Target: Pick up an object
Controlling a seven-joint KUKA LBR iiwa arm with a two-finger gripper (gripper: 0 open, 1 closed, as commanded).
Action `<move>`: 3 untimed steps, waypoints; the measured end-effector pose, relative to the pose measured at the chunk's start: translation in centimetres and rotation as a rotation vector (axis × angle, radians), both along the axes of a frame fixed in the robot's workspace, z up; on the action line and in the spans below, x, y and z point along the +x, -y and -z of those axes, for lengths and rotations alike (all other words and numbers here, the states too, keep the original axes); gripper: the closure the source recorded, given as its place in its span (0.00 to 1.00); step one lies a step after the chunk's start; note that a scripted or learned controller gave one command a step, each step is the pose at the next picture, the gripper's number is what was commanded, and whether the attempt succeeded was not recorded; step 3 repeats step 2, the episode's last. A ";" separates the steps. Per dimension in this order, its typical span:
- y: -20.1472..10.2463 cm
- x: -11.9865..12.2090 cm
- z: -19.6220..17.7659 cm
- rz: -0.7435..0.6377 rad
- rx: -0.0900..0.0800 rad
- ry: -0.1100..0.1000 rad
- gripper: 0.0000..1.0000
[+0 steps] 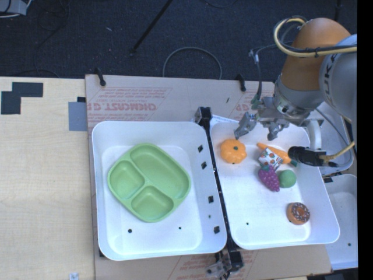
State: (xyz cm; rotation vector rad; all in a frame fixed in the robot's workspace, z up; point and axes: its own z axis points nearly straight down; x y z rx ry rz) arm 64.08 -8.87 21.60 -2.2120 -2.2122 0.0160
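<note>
Nearest the camera, in the right bin (326, 226), a doughnut (298, 213) lay alone near the front right corner. Farther back, purple grapes (268, 178) touched a green ball (287, 179), with a carrot (271, 153) and a small orange-and-white item (271, 159) just behind them. An orange pumpkin (233, 151) sat near the divider. The left bin (105, 226) held a green divided plate (149, 182). At the far edge, the end effector (259, 128) hung above the right bin's back wall, fingers spread apart, gripping nothing, just behind the pumpkin and carrot.
</note>
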 end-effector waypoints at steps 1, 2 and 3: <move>0.0 0.3 -0.8 -0.001 -0.001 0.013 0.00; 0.1 0.1 5.6 0.000 -0.001 0.008 0.00; 0.1 0.1 5.6 0.000 -0.001 0.008 0.00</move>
